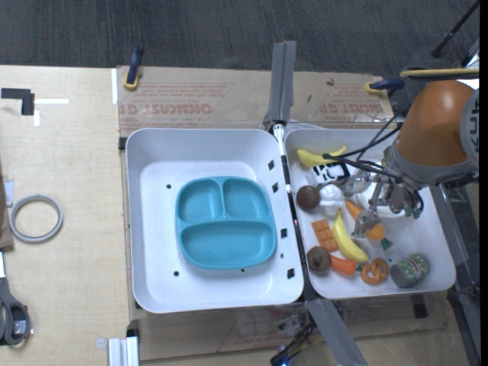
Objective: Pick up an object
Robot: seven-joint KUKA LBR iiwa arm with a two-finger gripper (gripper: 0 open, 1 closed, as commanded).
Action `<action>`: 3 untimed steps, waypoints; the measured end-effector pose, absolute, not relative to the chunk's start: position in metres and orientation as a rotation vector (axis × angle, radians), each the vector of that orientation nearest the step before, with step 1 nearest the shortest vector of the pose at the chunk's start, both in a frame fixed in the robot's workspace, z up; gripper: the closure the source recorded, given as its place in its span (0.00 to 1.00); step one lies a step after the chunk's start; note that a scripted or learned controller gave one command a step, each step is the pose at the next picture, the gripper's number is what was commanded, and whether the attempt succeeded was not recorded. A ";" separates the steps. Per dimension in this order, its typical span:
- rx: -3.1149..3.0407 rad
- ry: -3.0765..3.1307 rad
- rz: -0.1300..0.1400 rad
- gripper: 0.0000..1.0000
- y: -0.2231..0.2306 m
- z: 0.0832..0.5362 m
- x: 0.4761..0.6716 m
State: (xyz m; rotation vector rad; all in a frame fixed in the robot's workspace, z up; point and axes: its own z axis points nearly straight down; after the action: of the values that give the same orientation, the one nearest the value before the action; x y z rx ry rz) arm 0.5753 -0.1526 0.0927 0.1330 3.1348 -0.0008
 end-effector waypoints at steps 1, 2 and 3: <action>0.316 3.125 0.000 0.00 -0.108 0.092 0.543; 0.312 3.122 -0.001 1.00 -0.108 0.101 0.544; -0.502 3.098 0.000 1.00 -0.124 0.092 0.531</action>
State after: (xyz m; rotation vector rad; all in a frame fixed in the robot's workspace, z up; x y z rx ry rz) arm 0.5313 -0.1236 0.0924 -0.5018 3.0981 -0.0001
